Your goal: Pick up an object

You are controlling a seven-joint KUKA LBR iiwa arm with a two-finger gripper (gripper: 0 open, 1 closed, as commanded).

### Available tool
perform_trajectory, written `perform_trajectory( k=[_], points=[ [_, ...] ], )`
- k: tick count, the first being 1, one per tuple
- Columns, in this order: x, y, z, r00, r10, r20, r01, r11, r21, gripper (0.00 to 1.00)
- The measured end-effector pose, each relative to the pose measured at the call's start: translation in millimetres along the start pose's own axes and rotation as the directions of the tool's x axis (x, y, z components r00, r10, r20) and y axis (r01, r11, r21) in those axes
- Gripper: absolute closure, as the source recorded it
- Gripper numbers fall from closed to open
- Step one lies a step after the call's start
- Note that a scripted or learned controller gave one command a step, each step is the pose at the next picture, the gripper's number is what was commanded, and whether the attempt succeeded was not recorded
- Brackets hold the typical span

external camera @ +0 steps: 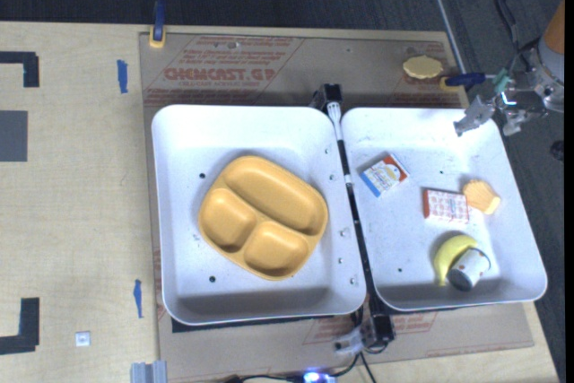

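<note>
Gripper (489, 108) poised over the right bin's (529, 269) far right corner.
Fingers look parted, holding nothing; next, descend toward the orange block (482, 195).

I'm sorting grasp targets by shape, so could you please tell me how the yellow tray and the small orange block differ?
The yellow tray is large and takes up much of the left bin; the orange block is small and sits near the right bin's right side. The tray has three hollows; the block looks solid. The tray is yellow, the block more orange. Both rest on a white bin floor, apart from the gripper.

Wooden bench (72, 220) — two white bins (175, 193) side by side
</note>
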State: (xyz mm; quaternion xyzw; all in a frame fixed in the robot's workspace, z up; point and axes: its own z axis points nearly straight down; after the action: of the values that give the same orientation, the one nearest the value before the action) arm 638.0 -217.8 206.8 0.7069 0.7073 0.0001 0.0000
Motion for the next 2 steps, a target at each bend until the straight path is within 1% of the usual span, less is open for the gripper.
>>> perform_trajectory(
  k=[1, 2],
  points=[
    [0, -80, 110, 1.0, -0.003, -0.007, 0.003, 1.0, -0.004, 0.0],
    [0, -79, 99, 1.0, -0.003, -0.003, 0.003, 1.0, -0.008, 1.0]
  ],
)
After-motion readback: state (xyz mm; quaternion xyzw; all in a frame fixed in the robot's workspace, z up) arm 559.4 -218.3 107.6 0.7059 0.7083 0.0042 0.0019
